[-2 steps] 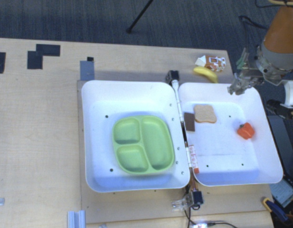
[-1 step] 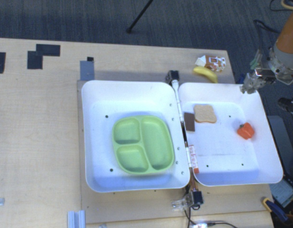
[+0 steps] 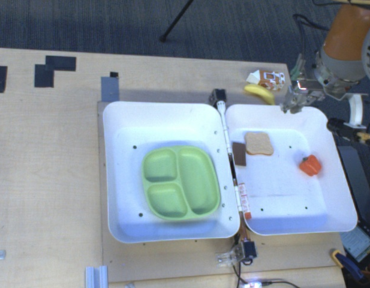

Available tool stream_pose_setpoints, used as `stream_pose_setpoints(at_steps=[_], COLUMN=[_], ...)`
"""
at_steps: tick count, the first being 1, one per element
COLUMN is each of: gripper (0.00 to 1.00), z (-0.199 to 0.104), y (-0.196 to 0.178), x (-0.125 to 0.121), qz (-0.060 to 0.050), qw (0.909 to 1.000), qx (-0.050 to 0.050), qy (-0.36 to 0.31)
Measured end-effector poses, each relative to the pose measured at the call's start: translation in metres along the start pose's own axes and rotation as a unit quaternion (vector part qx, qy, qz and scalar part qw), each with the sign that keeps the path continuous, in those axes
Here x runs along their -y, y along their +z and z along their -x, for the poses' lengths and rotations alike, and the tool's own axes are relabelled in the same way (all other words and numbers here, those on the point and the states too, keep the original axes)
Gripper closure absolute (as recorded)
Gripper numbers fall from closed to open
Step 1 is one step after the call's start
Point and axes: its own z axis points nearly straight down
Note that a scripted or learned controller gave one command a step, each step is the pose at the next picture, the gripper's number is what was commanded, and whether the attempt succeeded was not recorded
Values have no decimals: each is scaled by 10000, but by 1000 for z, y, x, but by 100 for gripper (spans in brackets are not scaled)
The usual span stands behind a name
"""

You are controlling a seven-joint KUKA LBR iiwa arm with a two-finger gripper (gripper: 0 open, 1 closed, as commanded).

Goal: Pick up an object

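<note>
Saw gripper [image 3: 291, 101] at the far edge of the right bin [image 3: 334, 218], near its far right corner, above the rim. Could not tell whether released or clenched; too blurry. Saw nothing grasped in it. Noted grey arm [image 3: 346, 41] with orange band coming in from the bench's far right corner.

Found three candidate objects in the right bin. Logged toy bread slice [image 3: 258, 143] near the far left part of the floor, lying flat. Logged dark brown block [image 3: 238, 153] just beside it, against the left wall. Logged small orange object [image 3: 310, 165] toward the right side, well apart from the bread; could not tell what kind. Found all three resting on the bin floor, apart from the gripper.

Found green divided plate [image 3: 180, 182] in the left bin [image 3: 116, 221], roughly centred, three compartments, upright.

Spotted toy banana [image 3: 259, 92] on the bench just beyond the right bin's far edge, near the gripper. Spotted small white and orange packet [image 3: 268, 77] just beside the banana, farther back.
</note>
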Motion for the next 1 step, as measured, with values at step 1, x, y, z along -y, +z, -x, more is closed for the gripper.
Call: stream_pose_setpoints(at_steps=[1], gripper=[100], z=[86], y=[-12], x=[-13], qz=[-9], qw=[10000], qx=[17], qy=[18])
